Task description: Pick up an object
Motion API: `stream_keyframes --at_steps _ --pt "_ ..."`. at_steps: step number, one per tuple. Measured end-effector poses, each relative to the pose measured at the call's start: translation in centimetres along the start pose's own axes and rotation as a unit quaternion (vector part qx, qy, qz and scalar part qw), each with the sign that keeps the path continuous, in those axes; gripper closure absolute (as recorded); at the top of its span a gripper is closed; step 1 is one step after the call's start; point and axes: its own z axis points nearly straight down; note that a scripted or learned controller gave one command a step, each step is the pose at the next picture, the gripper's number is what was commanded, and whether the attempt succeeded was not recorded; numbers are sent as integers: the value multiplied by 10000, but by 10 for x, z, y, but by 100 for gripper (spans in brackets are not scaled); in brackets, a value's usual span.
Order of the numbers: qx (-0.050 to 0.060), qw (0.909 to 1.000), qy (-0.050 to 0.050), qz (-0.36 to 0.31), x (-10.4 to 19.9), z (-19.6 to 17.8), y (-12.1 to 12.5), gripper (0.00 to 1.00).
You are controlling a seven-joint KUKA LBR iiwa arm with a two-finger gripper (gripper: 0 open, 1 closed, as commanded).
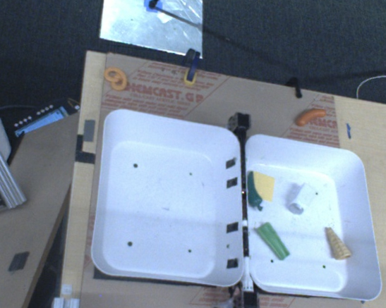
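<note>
- Step in hand: judged to be the very start of the pick. No object is lifted; all of them lie flat on the floor of the right bin (pixel 367 210).
- Gripper: its state cannot be told from this view, so neither how far it is open nor whether it has hold of anything can be reported.
- Where the objects are: four lie in the right bin. A yellow block (pixel 262 186) sits by the inner wall, touching a dark green piece (pixel 253 192) along its left edge. A white cylinder (pixel 296 198) lies near the middle. A green stick (pixel 273 240) lies lower down, slanting. A tan cone (pixel 337 243) lies toward the right wall.
- Left bin (pixel 115 174): bare white floor with a few small dark marks.
- Likely target: the green stick or the tan cone. Each lies well apart from its neighbours and from the walls.
- Appearance: the stick is long, narrow and bright green; the cone is ribbed and tapers to a point at its upper left.
- Next move calls for: coming down over the chosen object with fingers set across its narrow width.
- Risk: the yellow block and green piece touch, so a grasp there may catch both.
</note>
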Motion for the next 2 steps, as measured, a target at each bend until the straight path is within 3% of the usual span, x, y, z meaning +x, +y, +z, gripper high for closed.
stream_keyframes --at_steps 1,2 --pt "5 10000 16 -46 59 0 0 100" --pt "1 10000 0 -2 0 0 0 100"
